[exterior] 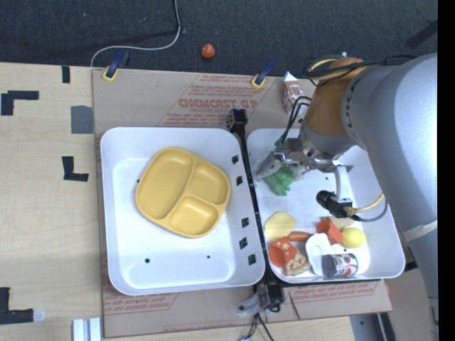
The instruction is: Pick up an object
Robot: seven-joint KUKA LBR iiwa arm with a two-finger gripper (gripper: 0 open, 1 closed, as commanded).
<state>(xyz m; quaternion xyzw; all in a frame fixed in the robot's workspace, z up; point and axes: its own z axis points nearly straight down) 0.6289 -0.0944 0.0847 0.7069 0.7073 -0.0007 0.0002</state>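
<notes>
Place: a robotics lab or test cell, not a home or shop.
Worktop (43, 212): pale wood, marked with black tape shapes along the left of the frame.
Base sheet (206, 101): printed cardboard held by blue-and-yellow clamps (114, 64) at the upper middle.
Bins: two shallow white bins (114, 212) side by side, centre of frame.
Arm (398, 133): large grey industrial robot arm, right side.
Wiring: white cable (167, 27) trailing over dark carpet (284, 13) across the top.

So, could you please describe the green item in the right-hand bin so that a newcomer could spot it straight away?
Start at the right bin, the one the arm reaches over. In its upper left part, just below the gripper, lies the green object. It is the sole green piece; the others, clustered lower down, are yellow, red and white.
</notes>
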